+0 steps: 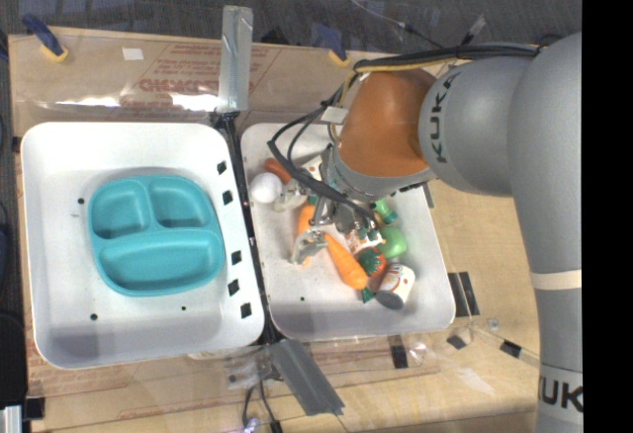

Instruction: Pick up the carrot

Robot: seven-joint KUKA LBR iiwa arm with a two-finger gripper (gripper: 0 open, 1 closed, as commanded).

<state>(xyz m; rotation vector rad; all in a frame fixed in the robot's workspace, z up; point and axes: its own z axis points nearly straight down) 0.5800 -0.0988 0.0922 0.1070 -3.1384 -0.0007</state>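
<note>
The carrot [345,263] lies in the right bin [326,320], near its middle, slanted with one end toward the bin's centre and the other toward a red and white piece [394,284] near the front right corner. The tool [331,220] hangs just above the upper end of the carrot, under the orange band of the arm [381,125]; I cannot tell if it is open or closed, because the wrist and the cables hide it, and I see nothing surely gripped. To do this step well, I think the tool should come down across the narrow width of the carrot, at its middle and not at the tip, so it does not slip out. The room is small here: a second orange piece [306,217] lies just beside on the left, a green piece [394,243] is close on the right, and a white ball [265,188] rests near the wall between the bins. The lift should go straight up, away from the walls. The left bin [59,322] holds a teal tray [153,234], well apart
</note>
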